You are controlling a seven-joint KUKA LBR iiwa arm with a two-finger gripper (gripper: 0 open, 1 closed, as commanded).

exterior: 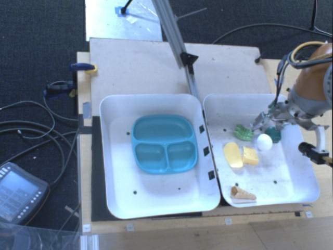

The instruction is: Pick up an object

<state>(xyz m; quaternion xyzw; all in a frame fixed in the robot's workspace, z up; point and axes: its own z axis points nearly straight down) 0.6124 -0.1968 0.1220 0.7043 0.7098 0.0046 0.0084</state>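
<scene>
Reaching in from the right, arm [312, 85] has its gripper [266, 120] down in the right bin [291, 191], near that bin's back edge, roughly mid-width. Can't tell from this angle whether it is open, closed, or gripping anything. White ball [264, 141] sits just below the gripper tip, too close to say if they touch. Teal piece [274, 135] is touching the ball's right side, partly under the gripper. Green ridged item [242, 133] lies just left of the gripper, apart from the ball. Toward the bin's centre-left: yellow oval piece [233, 154] with a yellow block [250, 155] touching its right side. Cone-shaped tan item [242, 194] lies on its side near the front edge, left of centre. Left bin [117, 191] holds 1 blue plate [164, 142] with 3 compartments, about centred, slightly toward the back edge. Both bins sit side by side on the bench [135, 66].
</scene>
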